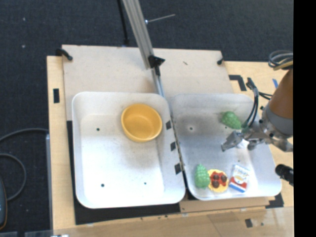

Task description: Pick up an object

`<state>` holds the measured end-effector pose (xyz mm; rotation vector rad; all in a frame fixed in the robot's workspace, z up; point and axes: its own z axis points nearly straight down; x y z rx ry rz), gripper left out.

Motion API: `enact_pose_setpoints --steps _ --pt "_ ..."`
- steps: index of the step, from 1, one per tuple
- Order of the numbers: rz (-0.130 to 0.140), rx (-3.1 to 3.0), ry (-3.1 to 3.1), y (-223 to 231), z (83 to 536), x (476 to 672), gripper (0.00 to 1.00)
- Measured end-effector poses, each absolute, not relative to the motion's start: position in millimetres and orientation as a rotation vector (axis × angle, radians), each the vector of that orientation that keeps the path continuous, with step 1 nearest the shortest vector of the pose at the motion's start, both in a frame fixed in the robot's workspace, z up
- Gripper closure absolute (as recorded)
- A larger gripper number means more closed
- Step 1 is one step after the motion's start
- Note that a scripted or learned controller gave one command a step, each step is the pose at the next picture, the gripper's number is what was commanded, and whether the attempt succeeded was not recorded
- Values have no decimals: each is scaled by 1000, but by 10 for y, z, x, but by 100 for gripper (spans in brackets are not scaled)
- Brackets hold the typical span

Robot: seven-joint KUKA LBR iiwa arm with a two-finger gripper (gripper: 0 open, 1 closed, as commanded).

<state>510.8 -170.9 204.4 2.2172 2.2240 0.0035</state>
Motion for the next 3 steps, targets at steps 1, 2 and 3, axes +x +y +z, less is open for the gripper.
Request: enact_pose_setpoints --steps 1,2,3 --pt "4 2218 2222 -1710 2044 5109 0" --pt "-1 2222 2220 -1723 1451 5148 0" --pt "-2 2221 2218 -1739 999 5151 0"
